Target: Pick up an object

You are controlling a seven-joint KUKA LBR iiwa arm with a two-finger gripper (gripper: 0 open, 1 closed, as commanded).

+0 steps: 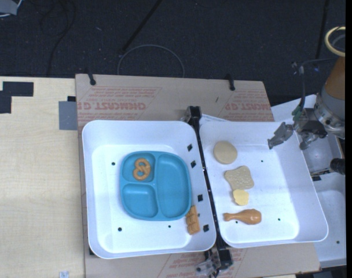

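Note:
In the right bin [312,212] lie a round beige cookie [225,152], a tan bread slice [239,178], a small yellow chunk [241,197] and a brown drumstick [244,216]. My gripper [292,138] hangs over the bin's upper right corner, well to the right of the cookie. It is open, with nothing between its fingers. One dark finger [278,136] points left toward the bin's middle.
The left bin [87,172] holds a blue divided plate [164,193] with a pretzel [142,169] in its upper left compartment. An orange-brown piece [192,220] lies by that bin's right wall. A black divider [202,172] joins the two bins.

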